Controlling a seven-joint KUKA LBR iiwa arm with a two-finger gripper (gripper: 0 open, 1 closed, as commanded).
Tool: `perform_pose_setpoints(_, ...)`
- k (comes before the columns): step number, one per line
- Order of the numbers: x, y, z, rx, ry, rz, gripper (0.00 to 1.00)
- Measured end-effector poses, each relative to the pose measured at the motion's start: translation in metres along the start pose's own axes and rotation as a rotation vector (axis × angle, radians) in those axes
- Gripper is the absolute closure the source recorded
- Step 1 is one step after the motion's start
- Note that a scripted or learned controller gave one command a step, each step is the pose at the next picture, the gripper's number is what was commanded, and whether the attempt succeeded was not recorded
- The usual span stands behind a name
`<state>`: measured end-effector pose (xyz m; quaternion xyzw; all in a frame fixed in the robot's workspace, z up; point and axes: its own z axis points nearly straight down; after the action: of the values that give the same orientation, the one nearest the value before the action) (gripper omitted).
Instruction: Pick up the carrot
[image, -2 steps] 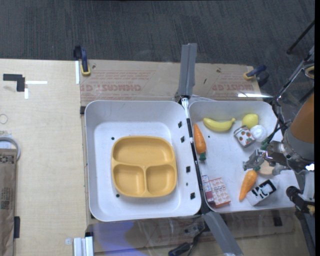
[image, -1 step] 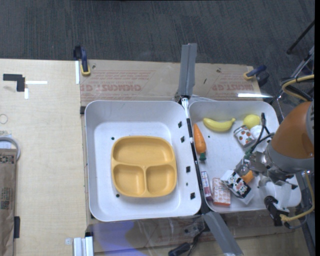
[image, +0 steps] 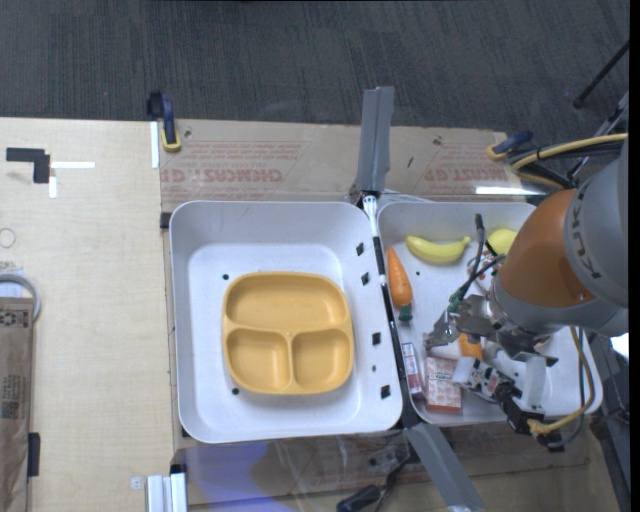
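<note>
Carrot lies in the right bin, hard against its left wall, orange body pointing toward the far end and green stub toward the near end. Nothing touches it. A banana lies just beside it, farther back and to the right, and a second yellow item shows beyond that, partly hidden by the arm.

The arm reaches in from the right, its orange band over the right half of that bin. The gripper hangs low near the bin's middle, to the right of the carrot and nearer the front, apart from it. Whether the claw is wide or narrow cannot be told; cables and metal parts clutter it. A small red-and-white box lies just near of the gripper.

The left bin holds a yellow tray with three compartments, sitting flat in its middle.
</note>
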<state>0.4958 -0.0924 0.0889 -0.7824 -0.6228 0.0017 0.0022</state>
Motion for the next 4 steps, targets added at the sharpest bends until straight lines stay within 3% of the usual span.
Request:
perform_pose_setpoints(1, -0.042, 0.037, 0.0, -0.001, -0.001, -0.175, 0.0)
perform_pose_setpoints(2, -0.042, 0.037, -0.006, 0.005, 0.0, -0.174, 1.0)
perform_pose_setpoints(3, 0.007, 0.066, -0.113, 0.0, -0.003, 0.039, 1.0)
perform_pose_setpoints(4, 0.013, 0.086, -0.235, 0.0, -0.004, 0.002, 1.0)
